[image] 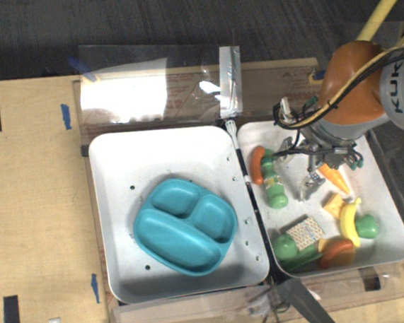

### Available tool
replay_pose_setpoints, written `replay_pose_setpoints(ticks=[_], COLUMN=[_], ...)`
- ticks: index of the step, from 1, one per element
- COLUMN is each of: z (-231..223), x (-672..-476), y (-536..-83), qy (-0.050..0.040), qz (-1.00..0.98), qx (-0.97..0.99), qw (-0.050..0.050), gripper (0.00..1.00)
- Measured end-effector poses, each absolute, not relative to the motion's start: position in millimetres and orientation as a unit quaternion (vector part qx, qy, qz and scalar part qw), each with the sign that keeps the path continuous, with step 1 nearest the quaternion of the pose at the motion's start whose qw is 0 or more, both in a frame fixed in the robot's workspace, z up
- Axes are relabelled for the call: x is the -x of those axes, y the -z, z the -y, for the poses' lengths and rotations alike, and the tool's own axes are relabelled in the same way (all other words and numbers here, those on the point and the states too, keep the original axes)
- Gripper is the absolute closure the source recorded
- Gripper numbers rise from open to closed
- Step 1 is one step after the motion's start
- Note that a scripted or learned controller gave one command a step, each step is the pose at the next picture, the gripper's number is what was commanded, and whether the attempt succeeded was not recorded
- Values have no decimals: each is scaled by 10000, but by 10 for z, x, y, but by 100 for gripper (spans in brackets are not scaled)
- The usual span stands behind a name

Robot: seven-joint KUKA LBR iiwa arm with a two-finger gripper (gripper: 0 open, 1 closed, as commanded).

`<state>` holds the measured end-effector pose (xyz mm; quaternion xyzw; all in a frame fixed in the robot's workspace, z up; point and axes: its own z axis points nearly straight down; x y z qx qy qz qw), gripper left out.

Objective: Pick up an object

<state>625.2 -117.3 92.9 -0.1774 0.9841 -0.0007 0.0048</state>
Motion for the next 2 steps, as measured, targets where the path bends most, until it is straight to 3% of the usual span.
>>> replay_pose_setpoints(ticks=[1, 2], z=[1481, 1466], x=[-5903, -5951], y=[-893, -1032], qy=[14, 30], qz=[-9770, -9771], qx=[2130, 2124], qw=[55, 136], gripper=[0, 100])
